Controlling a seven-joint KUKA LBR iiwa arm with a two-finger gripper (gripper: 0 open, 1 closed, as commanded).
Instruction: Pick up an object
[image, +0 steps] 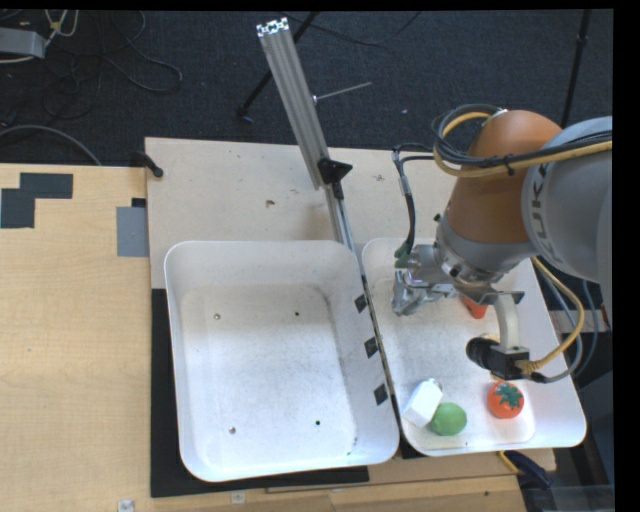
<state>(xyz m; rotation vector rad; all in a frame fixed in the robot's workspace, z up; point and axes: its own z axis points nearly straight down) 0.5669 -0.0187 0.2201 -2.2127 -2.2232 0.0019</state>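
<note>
Objects for picking lie in right bin (560, 425), toward its near edge: white block (423, 401) touching green ball (448, 419) at near-left corner; red tomato-like ball (506, 399) with green top near near-right corner, apart from those two. Small orange-red item (478, 309) partly hidden beneath arm, just beside wrist. Claw (408, 297) low over far-left part of right bin, close to divider between bins; open or closed state of claw: cannot tell at this angle, nothing visibly gripped. Well apart from block, green ball and tomato. Left bin (190, 300) speckled with small dark marks. Grey arm (560, 200) with orange band enters from right edge of desk (230, 190).
</note>
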